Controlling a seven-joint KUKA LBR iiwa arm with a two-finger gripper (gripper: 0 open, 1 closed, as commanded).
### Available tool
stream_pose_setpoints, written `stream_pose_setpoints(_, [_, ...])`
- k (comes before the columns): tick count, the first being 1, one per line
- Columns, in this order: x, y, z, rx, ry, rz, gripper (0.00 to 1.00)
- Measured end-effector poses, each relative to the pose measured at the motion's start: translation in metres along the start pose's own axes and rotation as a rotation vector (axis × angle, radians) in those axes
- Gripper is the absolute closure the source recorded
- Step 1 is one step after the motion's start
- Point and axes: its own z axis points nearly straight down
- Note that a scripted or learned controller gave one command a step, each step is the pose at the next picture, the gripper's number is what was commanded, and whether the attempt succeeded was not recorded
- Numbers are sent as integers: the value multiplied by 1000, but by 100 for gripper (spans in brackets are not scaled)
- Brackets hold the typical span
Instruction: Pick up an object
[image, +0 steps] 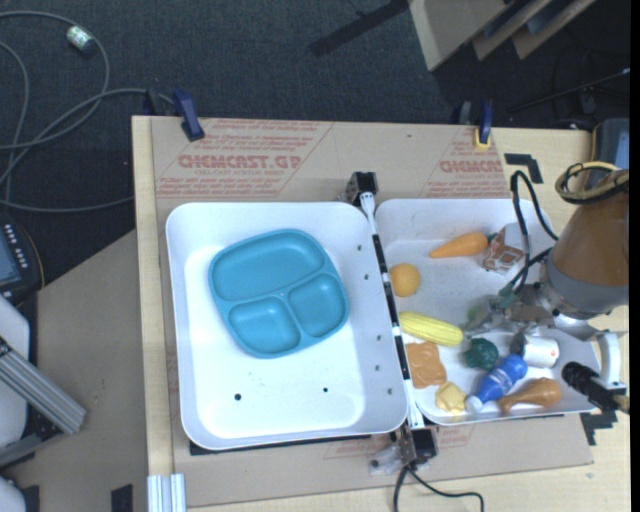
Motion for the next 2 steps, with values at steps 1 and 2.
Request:
stream_pose_setpoints(1, [-17, 114, -1, -24, -6, -10, 0])
stream_pose_setpoints(2, [-24, 55, 0, -10, -1, -3, 0])
